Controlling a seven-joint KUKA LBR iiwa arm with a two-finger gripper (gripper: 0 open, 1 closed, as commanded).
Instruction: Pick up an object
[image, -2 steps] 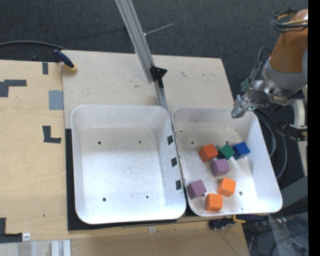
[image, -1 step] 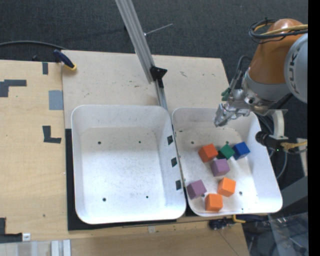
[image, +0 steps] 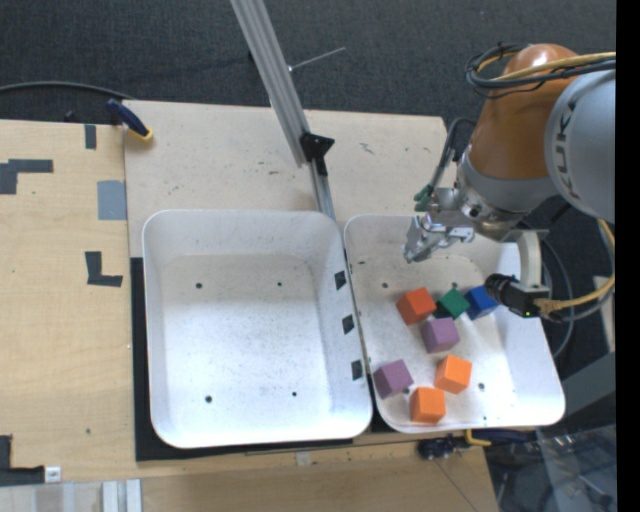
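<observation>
I am hovering my gripper (image: 424, 243), fingers slightly apart and holding nothing, above the right bin (image: 520, 395), with every block (image: 416, 305) still waiting to be picked.

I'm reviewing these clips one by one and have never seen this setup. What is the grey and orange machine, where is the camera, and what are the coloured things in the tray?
The machine is a robot arm reaching in from the right, ending in a two-finger gripper. One fixed camera looks down at a slant on a bench with two shallow white bins. The left bin sits beside the right bin, which holds small blocks: three orange blocks, two purple blocks, a green block and a blue block. The gripper hovers above the right bin's far end, with nothing visibly held between its fingers.
</observation>
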